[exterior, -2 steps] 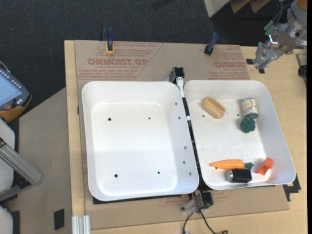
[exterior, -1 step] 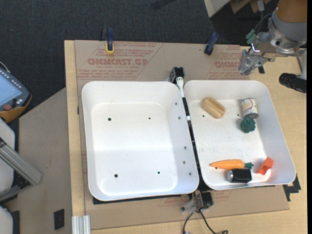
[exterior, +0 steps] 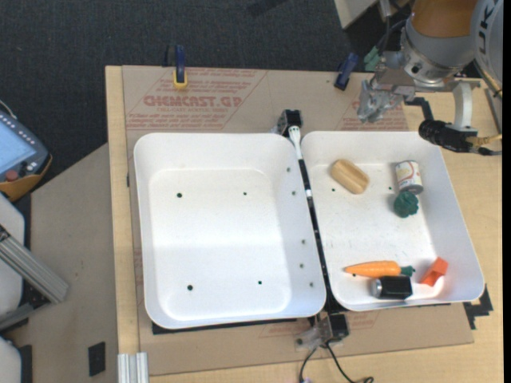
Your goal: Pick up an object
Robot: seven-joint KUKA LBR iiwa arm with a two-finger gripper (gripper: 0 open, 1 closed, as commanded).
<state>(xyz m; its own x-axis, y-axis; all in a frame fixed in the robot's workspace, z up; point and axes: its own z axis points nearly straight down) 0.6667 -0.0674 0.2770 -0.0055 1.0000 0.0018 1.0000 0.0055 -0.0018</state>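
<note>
The right bin (exterior: 447,214) holds several objects: a tan bread roll (exterior: 350,175), a small tin can (exterior: 408,176) lying on its side, a dark green lump (exterior: 406,205), an orange carrot (exterior: 375,269), a black and silver block (exterior: 390,287) and a small orange-red piece (exterior: 433,273). My gripper (exterior: 375,104) hangs above the bin's far rim, behind the roll and the can, clear of all of them. Nothing shows between its fingers.
The left bin (exterior: 219,230) sits beside the right one, with a black clip (exterior: 289,121) at the far end of the seam between them. A blue and yellow clamp (exterior: 180,66) stands on the cardboard base at the far left.
</note>
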